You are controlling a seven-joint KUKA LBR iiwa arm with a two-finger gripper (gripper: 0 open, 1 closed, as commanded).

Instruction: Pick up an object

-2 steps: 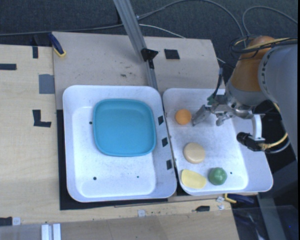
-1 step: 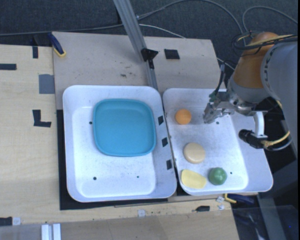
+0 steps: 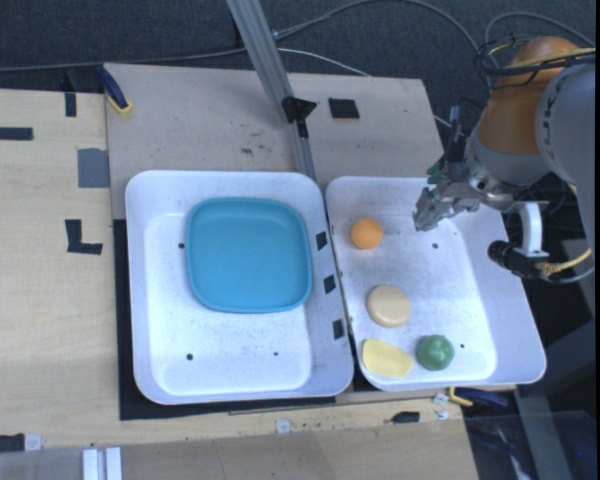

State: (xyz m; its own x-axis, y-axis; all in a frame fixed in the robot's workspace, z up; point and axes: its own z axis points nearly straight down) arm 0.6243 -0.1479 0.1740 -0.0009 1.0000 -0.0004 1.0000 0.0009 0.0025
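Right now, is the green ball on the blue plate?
No, the green ball sits in the right bin, while the blue plate lies in the left bin.

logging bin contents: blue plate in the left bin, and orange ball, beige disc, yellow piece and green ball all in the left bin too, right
Not quite. The blue plate is in the left bin, but the orange ball, beige disc, yellow piece and green ball lie in the right bin, as the camera view shows.

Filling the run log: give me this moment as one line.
gripper: over right bin far end, holding nothing | nearest: orange ball | blue plate: left bin
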